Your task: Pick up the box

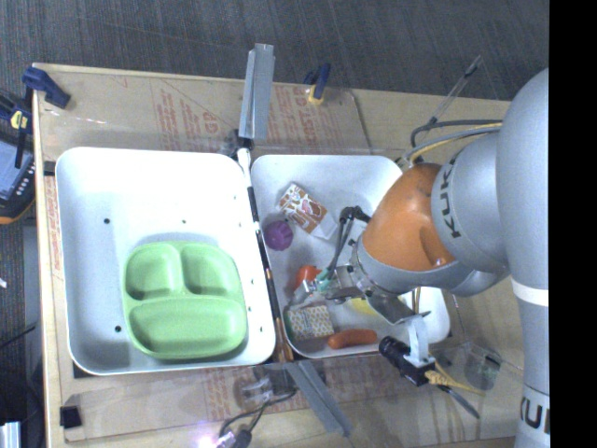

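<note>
A light green, three-compartment plastic tray (pixel 185 300) lay in the left shallow white bin (pixel 84 250). In the right white bin (pixel 373 171) a small purple rounded object (pixel 278 233) sat near the dividing wall, an orange carrot-shaped toy (pixel 352 338) lay by the near rim, and a checkered tan block (pixel 310 321) rested just beside it. A blue clamp (pixel 318 82) gripped the wooden tabletop (pixel 140 110).

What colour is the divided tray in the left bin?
Light green, a plain tray with three compartments, seen clearly in the camera view, in the left bin.
</note>
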Available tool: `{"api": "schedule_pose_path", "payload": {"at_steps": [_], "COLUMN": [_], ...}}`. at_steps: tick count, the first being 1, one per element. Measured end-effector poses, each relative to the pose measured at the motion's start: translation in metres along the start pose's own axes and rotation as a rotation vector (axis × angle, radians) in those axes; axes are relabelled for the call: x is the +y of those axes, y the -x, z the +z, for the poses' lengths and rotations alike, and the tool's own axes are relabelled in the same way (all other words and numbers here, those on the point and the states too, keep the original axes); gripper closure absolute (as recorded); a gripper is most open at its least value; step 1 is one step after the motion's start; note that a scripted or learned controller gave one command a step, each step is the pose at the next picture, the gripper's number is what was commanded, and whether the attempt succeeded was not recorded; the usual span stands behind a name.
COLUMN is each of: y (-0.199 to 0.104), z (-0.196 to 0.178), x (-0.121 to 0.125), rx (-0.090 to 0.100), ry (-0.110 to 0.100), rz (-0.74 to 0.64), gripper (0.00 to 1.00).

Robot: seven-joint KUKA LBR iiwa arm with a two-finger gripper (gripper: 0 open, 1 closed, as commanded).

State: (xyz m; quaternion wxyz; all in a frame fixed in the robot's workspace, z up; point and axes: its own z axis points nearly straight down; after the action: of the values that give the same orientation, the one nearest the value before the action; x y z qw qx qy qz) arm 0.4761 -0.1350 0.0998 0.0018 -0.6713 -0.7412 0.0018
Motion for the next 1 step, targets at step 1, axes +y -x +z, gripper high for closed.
{"api": "schedule_pose_path", "payload": {"at_steps": [1], "y": [0.007], "z": [0.0085], "x": [0.0694], "rx": [0.0], "ry": [0.001], "rz": [0.044], "gripper": [0.0]}}
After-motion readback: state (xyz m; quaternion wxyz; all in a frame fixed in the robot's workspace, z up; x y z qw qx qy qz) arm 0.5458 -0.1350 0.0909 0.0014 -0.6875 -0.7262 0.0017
